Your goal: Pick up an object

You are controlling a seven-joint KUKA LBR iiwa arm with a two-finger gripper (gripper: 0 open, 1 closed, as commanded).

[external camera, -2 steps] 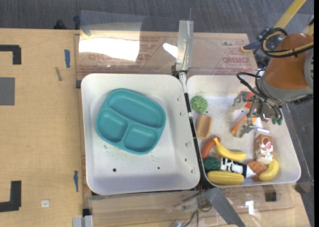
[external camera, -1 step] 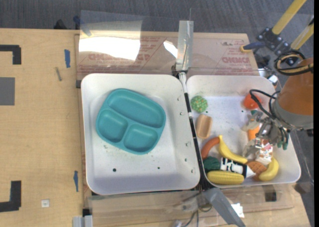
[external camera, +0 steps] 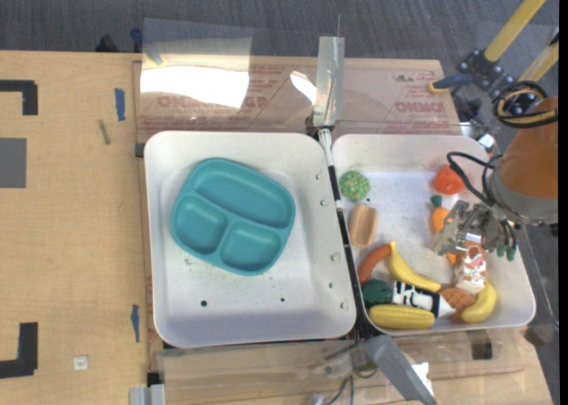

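The gripper (external camera: 470, 233) is hanging low over the right shallow white bin (external camera: 404, 186), beside the small orange carrot-shaped toy (external camera: 438, 218); I cannot tell its state. Crowded neighbours are risking a snagged or glancing grasp.

Viewpoint: one fixed camera above the surface (external camera: 71, 217), looking down at a slant.
Facing: the far edge of the surface lies toward the top, with grey floor beyond it.
Distance: moderately far; both white bins fit whole, the left bin (external camera: 169, 305) and the right bin (external camera: 399, 159) side by side.
Framing: the bins sit right of centre, bare surface to the left.
Arm side: the arm (external camera: 532, 163) enters from the right edge.
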